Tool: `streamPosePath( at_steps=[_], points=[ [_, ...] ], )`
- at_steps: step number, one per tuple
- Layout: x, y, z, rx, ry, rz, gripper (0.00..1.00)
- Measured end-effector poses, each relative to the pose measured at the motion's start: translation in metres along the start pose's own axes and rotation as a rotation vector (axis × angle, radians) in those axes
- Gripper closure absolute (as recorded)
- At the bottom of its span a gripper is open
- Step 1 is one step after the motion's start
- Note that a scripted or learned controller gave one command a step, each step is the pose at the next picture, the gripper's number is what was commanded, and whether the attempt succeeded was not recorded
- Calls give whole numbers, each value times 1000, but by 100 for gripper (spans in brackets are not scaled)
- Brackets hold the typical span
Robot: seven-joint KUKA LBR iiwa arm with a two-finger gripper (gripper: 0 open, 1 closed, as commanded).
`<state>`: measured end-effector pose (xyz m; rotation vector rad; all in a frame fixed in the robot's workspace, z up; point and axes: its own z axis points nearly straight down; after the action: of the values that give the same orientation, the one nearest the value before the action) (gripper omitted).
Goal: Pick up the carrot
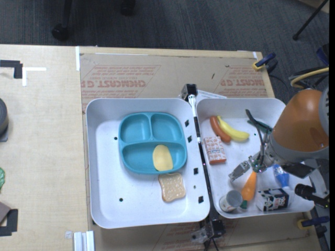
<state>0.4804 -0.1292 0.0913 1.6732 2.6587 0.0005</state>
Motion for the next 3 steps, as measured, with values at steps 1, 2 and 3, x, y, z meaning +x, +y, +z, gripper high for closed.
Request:
streamPosePath(
  at_steps=[1,2,3],
  points=[
    [-2,2,-9,-5,-3,6,100],
    [-8,-5,-53,-1,-3,391,100],
    [-8,-5,-53,-1,-2,392,0]
  ],
)
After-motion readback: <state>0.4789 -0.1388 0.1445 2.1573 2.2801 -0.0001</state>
